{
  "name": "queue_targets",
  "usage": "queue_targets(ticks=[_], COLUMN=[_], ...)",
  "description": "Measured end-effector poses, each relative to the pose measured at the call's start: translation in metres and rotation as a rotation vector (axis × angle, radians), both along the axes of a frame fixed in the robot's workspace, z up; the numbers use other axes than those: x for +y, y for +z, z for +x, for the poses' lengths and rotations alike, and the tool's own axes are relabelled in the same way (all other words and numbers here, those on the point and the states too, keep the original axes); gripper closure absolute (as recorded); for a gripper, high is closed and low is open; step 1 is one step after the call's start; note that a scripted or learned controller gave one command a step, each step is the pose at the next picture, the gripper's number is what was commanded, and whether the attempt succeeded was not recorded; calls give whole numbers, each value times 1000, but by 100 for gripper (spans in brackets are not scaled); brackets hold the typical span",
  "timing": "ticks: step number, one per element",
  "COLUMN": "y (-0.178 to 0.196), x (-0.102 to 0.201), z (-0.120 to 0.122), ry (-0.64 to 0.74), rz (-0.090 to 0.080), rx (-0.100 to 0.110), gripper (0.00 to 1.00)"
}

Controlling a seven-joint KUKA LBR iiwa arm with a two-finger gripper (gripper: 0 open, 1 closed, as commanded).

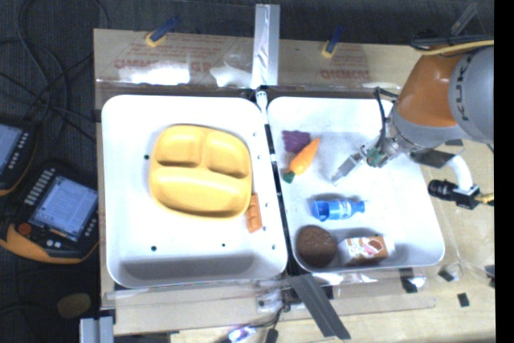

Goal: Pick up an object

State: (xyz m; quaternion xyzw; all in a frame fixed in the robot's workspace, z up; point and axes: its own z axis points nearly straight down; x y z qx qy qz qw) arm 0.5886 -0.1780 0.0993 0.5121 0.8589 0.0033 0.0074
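My gripper point(347, 167) hangs low over the middle of the right bin point(409, 197), with nothing visibly held. An orange carrot point(304, 158) lies just to its left, next to a purple bunch of grapes point(295, 139). A blue bottle point(337, 209) lies on its side a little in front of the gripper. At the bin's front edge sit a brown round object point(316, 245) and a small brown-and-orange labelled bottle point(365, 248).
The left bin point(128, 173) holds a yellow divided plate point(201, 170) and a small orange piece point(254, 214) by the wall between the bins. The arm point(438, 104) reaches in over the right bin's back right corner.
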Motion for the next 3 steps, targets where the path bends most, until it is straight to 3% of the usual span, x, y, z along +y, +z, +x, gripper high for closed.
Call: queue_targets(ticks=[1,2,3], y=[51,51,-8], x=[52,52,77], z=[38,38,26], ry=[194,194,349], rz=[0,0,-5], rx=[17,17,11], gripper=[0,0,0])
